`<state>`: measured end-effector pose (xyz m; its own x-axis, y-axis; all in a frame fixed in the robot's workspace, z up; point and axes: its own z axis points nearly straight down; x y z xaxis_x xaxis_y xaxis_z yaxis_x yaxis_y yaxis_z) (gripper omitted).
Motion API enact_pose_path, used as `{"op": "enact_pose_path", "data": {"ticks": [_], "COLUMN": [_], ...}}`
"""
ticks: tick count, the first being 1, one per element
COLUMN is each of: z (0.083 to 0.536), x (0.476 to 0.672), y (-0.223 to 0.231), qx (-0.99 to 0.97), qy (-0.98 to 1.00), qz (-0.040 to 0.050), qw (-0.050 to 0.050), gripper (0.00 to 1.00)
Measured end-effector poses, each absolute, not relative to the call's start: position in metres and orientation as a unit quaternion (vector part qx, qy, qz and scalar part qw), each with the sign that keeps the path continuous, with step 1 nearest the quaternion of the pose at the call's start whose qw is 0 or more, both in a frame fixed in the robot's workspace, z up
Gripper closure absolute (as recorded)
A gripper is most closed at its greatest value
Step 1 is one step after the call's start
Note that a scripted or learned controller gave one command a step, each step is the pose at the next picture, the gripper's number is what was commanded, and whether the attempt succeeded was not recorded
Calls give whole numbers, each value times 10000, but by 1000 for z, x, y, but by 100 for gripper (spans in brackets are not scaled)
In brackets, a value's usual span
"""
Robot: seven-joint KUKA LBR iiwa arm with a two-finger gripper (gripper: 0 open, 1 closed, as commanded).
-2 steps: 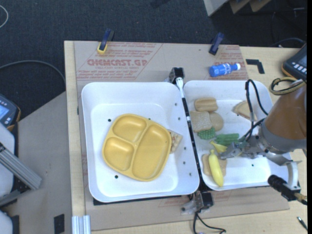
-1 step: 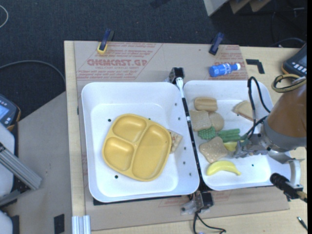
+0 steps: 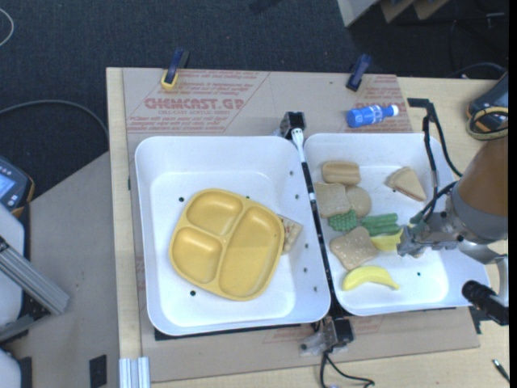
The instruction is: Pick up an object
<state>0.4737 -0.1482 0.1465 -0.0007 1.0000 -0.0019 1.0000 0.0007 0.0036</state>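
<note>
the fingers' spread could not be told; the gripper point(image 3: 410, 244) sat low in the right bin point(image 3: 428, 293), just beside the green toy point(image 3: 373, 223) (likely its target), since the toy food was heaped there. the yellow tray point(image 3: 226, 242) filled the left bin point(image 3: 153, 217).

The pickable things lie clustered in the right bin point(image 3: 452, 293): a tan bread roll point(image 3: 340, 172) near the far wall, a pale cracker point(image 3: 329, 198) and a round biscuit point(image 3: 359, 203) just below it, a green knobbly piece point(image 3: 344, 219) touching green beans point(image 3: 380, 222), a yellow bit point(image 3: 386, 242), a toast slice point(image 3: 354, 248), a banana point(image 3: 370, 278) lying flat nearest the front — and a tan wedge point(image 3: 406, 183) apart, to the right.
</note>
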Motion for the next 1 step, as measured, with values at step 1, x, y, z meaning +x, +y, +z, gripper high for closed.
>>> {"op": "enact_pose_path", "data": {"ticks": [1], "z": [192], "x": [481], "y": [-153], "qx": [7067], "qy": [7075], "qz": [8], "qw": [27], "gripper": [100]}}
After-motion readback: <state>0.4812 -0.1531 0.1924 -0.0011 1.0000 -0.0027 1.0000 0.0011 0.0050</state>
